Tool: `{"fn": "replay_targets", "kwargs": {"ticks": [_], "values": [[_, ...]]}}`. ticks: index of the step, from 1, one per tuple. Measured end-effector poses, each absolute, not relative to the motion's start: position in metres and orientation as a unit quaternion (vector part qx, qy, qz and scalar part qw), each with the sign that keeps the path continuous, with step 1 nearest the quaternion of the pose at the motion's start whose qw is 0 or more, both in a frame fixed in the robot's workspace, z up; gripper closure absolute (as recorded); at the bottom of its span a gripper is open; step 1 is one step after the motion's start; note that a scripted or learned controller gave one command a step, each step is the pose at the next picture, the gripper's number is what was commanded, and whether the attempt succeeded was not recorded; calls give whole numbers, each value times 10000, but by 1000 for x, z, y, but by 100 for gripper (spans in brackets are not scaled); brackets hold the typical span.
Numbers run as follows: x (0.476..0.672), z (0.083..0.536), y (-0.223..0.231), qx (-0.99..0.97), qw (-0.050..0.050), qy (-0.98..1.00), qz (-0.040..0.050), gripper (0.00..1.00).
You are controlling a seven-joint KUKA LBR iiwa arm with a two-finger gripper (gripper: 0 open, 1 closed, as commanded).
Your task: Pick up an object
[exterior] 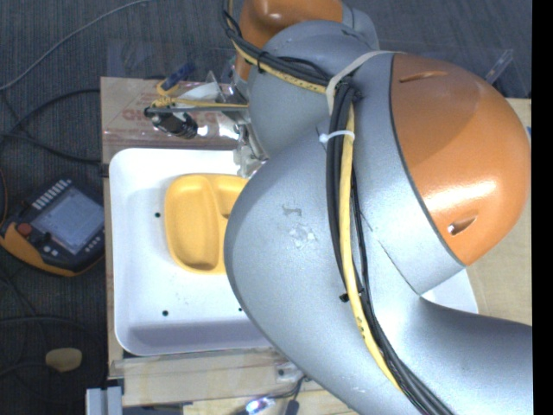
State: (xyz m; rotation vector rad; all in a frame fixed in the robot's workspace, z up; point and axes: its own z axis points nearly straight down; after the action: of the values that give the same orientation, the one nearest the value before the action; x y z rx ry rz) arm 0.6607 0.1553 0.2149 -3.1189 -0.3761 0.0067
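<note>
**Gripper (pixel 244 150) at far wall of left bin: state not readable**

Notes run near to far.

Near wall of the left bin (pixel 173 340): in plain sight. A strip of bare white floor lies between it and the target, so this is my best open room.

Mid-bin: yellow dish (pixel 194 223), broad and shallow, lying flat. Its right part is hidden under the arm (pixel 346 258). It is the one pickable thing I see. Bare floor also runs between the dish and the bin's left wall.

Far side: the gripper sits just past the dish's far right corner, close to the bin's far wall. I cannot tell whether it is wide, narrow or holding anything, nor whether it touches the dish.

Risks, my judgement:
- The dish looks smooth with a rounded rim. A pinch on that rim may slip off or tip the dish.
- A descent this close to the far wall could catch the wall's lip or shove the dish against it.
- The arm masks the bin's right part, so I would be working blind there.

Beyond the bin: brown board (pixel 130 115) of the bench. A sliver of the right bin (pixel 454 296) shows under the elbow.
</note>
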Motion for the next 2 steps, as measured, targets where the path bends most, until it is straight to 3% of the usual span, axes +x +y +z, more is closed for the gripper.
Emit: {"fn": "replay_targets", "kwargs": {"ticks": [1,2], "values": [[662,253,208,-9934,2,-1149,18,100],[663,260,205,-9926,-1,-1214,42,100]]}}
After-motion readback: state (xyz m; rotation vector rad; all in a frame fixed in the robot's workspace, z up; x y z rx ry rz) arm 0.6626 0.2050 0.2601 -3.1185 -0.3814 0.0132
